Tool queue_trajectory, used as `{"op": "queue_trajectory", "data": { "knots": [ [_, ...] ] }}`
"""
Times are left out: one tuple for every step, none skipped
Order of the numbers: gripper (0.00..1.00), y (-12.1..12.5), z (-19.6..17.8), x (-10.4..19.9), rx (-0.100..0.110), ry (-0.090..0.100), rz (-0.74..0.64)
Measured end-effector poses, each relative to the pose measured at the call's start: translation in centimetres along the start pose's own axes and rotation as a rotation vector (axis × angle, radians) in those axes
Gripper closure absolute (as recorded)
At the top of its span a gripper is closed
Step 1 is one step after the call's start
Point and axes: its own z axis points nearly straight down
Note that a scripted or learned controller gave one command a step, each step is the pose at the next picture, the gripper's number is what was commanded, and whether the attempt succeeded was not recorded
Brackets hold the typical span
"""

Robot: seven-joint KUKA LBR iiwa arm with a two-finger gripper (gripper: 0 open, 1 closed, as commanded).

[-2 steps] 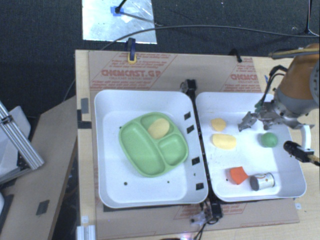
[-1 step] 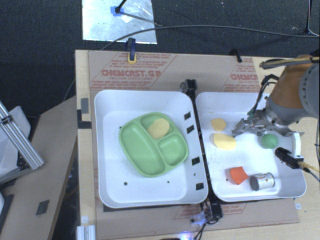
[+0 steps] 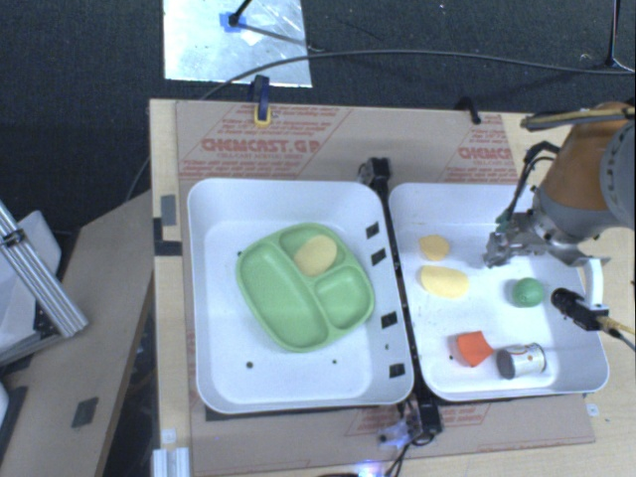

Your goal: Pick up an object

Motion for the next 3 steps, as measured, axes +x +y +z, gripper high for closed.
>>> {"op": "queue_trajectory", "data": {
  "knots": [
    [1.00,0.4,-6.5,0.1,-0.004,-0.001,-0.004],
    [1.00,-0.1,-11.5,0.6,-0.003,0.000,-0.004],
    [1.00,0.0,-16.5,0.5,-0.002,0.000,-0.004]
  ]
}}
